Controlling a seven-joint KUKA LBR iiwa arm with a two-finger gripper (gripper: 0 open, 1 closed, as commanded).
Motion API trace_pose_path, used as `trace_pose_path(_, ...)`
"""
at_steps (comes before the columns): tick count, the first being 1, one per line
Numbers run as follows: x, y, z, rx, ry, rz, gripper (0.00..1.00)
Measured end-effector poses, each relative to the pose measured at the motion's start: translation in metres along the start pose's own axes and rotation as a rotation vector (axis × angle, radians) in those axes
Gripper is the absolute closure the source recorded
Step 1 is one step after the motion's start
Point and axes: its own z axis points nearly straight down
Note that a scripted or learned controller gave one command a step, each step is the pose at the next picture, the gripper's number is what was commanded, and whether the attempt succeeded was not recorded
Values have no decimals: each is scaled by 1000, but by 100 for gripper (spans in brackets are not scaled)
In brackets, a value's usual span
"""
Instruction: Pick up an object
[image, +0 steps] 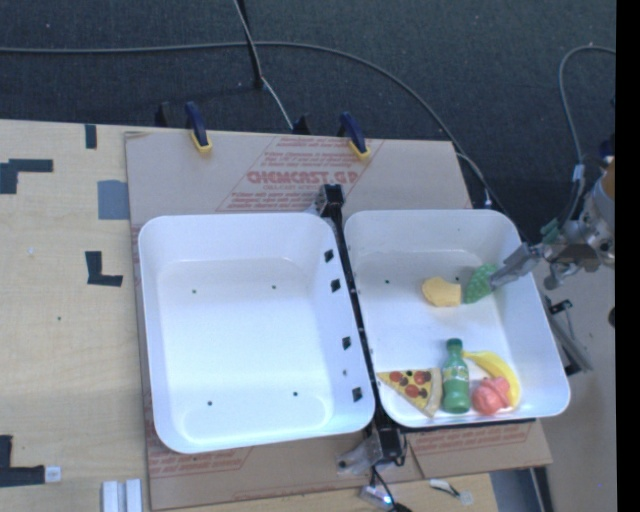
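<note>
The right bin (520, 330) holds several toys. A yellow lump (441, 292) lies near its middle, with a small green object (478, 285) touching its right side. My gripper (503, 271) reaches in low from the right, over the bin's right wall, and its tip meets the green object. Along the front wall lie a pizza slice (414, 387), an upright green bottle (455, 378), a banana (497, 368) and a pink fruit (488, 397).
The left bin (160, 300) stands beside the right one, joined by a black divider clip strip (345, 300). Both rest on a cardboard sheet (290, 175) held by two blue and yellow clamps. Cables run across the dark floor behind.
</note>
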Motion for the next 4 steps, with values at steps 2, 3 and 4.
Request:
trace_pose_path(2,3,14,108,4,1,0,0)
trace_pose_path(3,4,13,160,3,1,0,0)
trace_pose_path(4,4,14,148,0,0,-1,100)
